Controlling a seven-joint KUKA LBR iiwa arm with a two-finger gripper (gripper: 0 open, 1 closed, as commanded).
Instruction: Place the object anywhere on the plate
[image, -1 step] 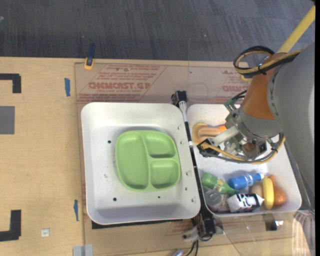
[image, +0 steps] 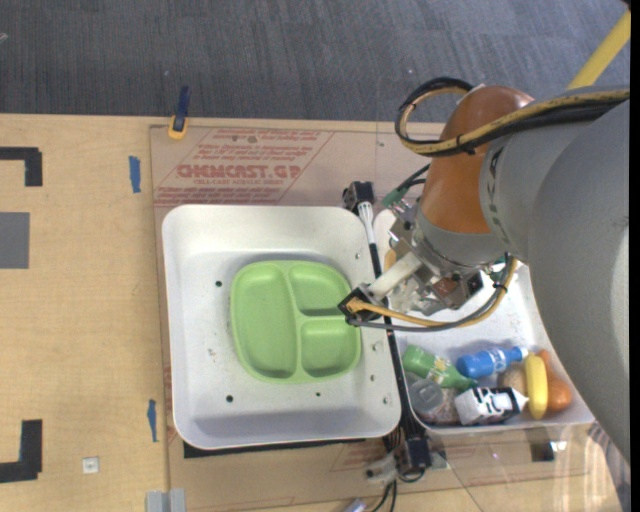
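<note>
A light green divided plate (image: 295, 320) lies in the left white bin (image: 190, 300), with nothing on it. My gripper (image: 435, 288) is under the orange wrist band (image: 465, 165), low over the back part of the right bin (image: 520, 310); the arm's bulk hides most of it. Loose objects lie at the front of the right bin: a green bottle (image: 432, 364), a blue bottle (image: 488, 361), a yellow piece (image: 537, 385) and a white and black item (image: 485, 403). None of them is seen in the gripper.
A black fitting with yellow cable (image: 357, 306) hangs from the wrist over the wall between the bins, at the plate's right edge. The grey arm (image: 575, 250) covers the right side of the right bin. Brown bench (image: 80, 300) surrounds the bins.
</note>
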